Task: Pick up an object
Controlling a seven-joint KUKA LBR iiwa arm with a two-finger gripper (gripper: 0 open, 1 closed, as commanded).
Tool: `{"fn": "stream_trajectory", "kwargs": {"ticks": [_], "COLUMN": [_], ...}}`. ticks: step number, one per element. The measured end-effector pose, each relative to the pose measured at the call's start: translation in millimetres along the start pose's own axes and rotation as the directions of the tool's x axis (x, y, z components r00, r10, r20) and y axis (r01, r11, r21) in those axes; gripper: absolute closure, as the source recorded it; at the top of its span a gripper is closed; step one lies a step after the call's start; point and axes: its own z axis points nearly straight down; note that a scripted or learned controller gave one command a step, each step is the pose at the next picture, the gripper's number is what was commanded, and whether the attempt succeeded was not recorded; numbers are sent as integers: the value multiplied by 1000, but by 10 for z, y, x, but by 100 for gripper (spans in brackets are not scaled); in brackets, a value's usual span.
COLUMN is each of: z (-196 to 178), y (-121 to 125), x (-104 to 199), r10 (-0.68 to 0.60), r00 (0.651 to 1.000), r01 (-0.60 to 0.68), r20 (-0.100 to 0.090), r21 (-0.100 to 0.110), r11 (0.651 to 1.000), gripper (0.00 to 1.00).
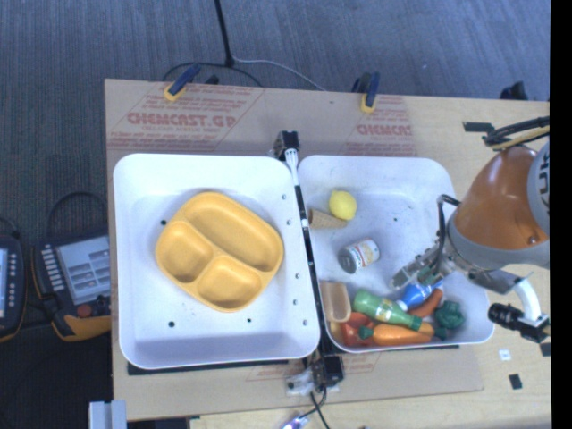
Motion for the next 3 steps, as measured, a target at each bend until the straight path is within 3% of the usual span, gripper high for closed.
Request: {"fn": "stream_trajectory", "kwargs": {"ticks": [1, 2, 3], "z": [-787, -787, -772], "y": [286, 285, 972], "x": [752, 750, 910], "r10": [272, 272, 337], "r00": [962, 962, 941], "r01": [-271, -272, -336], "r20": [-12, -12, -10], "r21": [31, 30, 31], "r11": [962, 962, 941], "gripper": [100, 0, 0]}}
